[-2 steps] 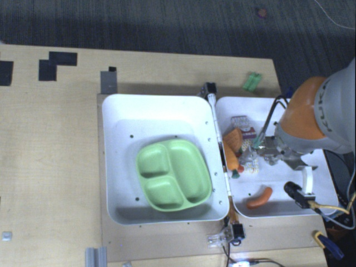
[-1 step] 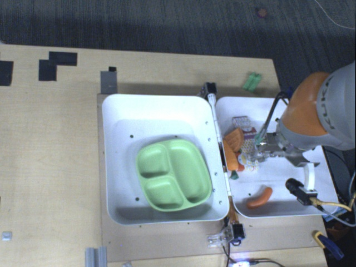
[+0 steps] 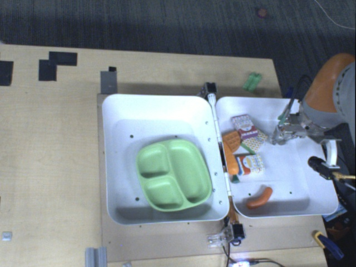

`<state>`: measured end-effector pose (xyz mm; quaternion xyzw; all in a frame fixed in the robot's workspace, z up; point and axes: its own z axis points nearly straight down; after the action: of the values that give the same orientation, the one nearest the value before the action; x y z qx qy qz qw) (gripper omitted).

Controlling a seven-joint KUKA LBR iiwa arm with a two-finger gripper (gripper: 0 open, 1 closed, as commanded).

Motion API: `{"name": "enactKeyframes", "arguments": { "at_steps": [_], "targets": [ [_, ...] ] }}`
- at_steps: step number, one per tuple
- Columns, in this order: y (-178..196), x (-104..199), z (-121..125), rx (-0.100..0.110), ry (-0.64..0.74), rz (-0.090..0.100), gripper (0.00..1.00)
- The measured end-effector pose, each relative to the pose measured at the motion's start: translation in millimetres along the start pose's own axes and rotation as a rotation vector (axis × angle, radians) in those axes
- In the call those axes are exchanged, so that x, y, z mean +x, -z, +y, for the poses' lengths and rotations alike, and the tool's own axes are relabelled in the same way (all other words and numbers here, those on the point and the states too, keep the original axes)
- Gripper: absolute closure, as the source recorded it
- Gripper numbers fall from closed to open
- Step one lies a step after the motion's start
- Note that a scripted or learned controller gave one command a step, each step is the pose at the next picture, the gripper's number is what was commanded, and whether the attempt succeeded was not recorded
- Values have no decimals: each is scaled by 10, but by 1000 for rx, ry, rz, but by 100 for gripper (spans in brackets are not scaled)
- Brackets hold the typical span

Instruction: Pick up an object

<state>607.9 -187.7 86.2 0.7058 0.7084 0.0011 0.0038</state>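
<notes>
Nothing has been lifted, by the look of it. The gripper (image 3: 282,135) hangs over the right bin (image 3: 289,202), near its far right side, and I see nothing between its fingers; whether they are spread or pinched together I cannot tell from up here, they are too small and blurred.

The things it might take lie to its left: a small patterned box (image 3: 243,122) nearest, a second little carton (image 3: 251,163) below and left of it, and an orange packet (image 3: 231,142) further left against the divider. A sausage (image 3: 259,198) lies well below the gripper, near the front wall of the same bin. Any of these would do, I'd say; the whole job of reaching, closing and raising is still ahead.

Far off to the left, in the other bin (image 3: 117,149), sits a green divided plate (image 3: 173,174), well away from the arm. The boxes and packet are crowded together, so I judge a clean grab among them could be awkward; the sausage lies alone with bare floor around it.
</notes>
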Motion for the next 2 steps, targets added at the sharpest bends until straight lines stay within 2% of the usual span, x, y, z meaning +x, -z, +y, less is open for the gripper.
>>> {"name": "enactKeyframes", "arguments": {
  "at_steps": [1,2],
  "targets": [
    [-9,12,-4,3,1,2,0],
    [7,521,-644,1,-1,3,0]
  ]
}}
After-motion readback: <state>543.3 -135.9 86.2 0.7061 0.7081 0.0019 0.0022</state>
